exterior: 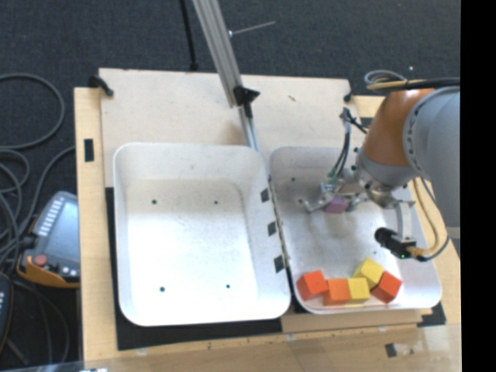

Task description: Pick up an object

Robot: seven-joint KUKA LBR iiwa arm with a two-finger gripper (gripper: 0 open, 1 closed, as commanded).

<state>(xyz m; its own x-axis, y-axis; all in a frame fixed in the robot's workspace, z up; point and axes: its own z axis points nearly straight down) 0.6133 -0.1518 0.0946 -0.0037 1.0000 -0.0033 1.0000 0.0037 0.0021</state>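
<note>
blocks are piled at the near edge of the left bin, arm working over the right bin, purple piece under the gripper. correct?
Not quite. The camera view shows the orange and yellow blocks clustered at the near edge of the right bin, not the left bin. The rest holds: the arm is over the right bin, with a purple piece at the gripper.

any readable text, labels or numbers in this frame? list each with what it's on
None can be read.
The handheld pendant on the floor left of the bench has a keypad, but its markings are too small and blurred to read.
The blocks in the right bin show plain orange and yellow faces, no print.
The arm shows no legible brand mark.
</note>
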